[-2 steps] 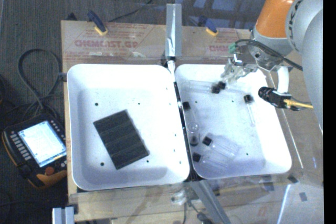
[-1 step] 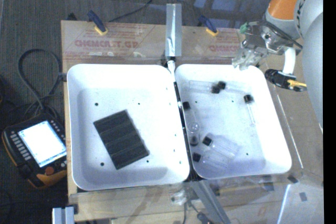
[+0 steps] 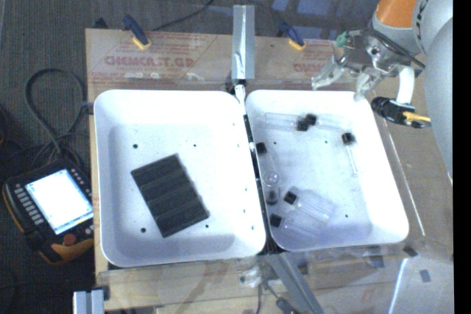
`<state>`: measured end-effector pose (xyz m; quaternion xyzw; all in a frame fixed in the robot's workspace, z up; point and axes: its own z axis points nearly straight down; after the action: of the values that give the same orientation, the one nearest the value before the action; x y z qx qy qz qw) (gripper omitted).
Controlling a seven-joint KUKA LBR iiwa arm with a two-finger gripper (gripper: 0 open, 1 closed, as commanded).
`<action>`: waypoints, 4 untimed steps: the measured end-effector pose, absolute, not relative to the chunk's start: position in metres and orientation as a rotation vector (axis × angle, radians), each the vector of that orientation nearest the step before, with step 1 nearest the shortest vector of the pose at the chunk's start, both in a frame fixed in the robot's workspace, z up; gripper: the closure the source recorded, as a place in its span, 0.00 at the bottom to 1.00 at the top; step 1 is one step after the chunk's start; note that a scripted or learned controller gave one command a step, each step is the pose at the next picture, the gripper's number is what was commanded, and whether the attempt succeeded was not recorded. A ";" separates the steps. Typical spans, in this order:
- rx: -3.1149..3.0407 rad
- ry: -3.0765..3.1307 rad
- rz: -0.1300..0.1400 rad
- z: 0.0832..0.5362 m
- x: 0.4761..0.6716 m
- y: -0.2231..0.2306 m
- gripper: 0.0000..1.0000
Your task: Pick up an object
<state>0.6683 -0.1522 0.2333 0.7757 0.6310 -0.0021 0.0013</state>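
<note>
White left bin (image 3: 110,121): black ridged slab (image 3: 169,195). Right bin (image 3: 383,180): clear black-capped vials (image 3: 309,209). Jaws apart, holding nothing.

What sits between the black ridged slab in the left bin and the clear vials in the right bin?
In the camera view, the slab and vials are separated by the bins' adjoining rims.
</note>
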 end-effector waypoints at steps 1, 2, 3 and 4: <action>2.398 1.995 0.021 0.121 0.676 -0.144 0.00; 2.254 2.131 0.042 0.110 0.645 -0.185 0.00; 2.192 2.236 0.002 0.089 0.642 -0.138 0.00; 2.214 2.214 0.005 0.090 0.603 -0.112 0.00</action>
<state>0.6027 -0.1119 0.0899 0.7071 0.7071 0.0015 0.0051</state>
